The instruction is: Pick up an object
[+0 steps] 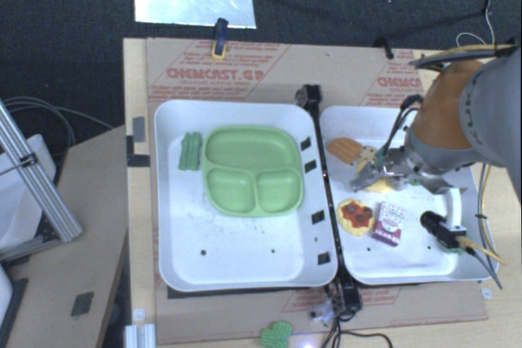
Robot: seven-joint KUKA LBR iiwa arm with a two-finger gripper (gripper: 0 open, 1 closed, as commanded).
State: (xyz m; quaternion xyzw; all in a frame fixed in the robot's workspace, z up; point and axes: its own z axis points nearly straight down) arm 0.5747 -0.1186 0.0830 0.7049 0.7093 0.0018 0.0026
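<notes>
While the gripper [369,173] hovers in the right bin [408,269] — open or closed, cannot tell — a pizza toy [356,216] lies nearby.

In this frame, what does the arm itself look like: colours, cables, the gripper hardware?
The arm is a bulky rounded grey body with an orange band above the wrist. A thin dark cable loops along the wrist toward the gripper, which is small, metallic grey and two-fingered. No markings are legible.

A tray [251,171] lies in the left bin [171,257] with beans [190,151] to its left; a pizza [356,216] and carton [389,223] lie side by side in the right bin [408,273].
</notes>
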